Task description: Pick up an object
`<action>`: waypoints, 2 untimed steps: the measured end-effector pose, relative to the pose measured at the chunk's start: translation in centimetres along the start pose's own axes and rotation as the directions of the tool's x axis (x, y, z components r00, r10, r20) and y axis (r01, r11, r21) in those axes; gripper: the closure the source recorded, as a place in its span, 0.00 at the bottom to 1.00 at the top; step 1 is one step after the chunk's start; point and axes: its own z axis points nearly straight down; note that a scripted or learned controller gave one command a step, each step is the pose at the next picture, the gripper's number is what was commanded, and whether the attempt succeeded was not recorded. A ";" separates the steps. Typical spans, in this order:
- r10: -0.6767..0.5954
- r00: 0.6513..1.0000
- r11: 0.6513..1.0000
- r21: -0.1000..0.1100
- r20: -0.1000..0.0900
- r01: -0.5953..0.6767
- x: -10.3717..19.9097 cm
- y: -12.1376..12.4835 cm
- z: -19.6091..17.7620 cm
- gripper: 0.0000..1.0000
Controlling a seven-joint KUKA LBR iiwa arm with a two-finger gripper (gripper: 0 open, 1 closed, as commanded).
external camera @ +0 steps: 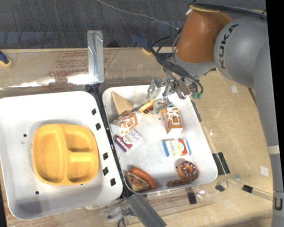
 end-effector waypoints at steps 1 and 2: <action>0.283 0.959 0.959 -0.001 0.007 -0.283 -1.0 3.8 6.6 1.00; 0.464 0.886 0.886 -0.001 0.006 -0.464 -1.2 6.9 6.6 1.00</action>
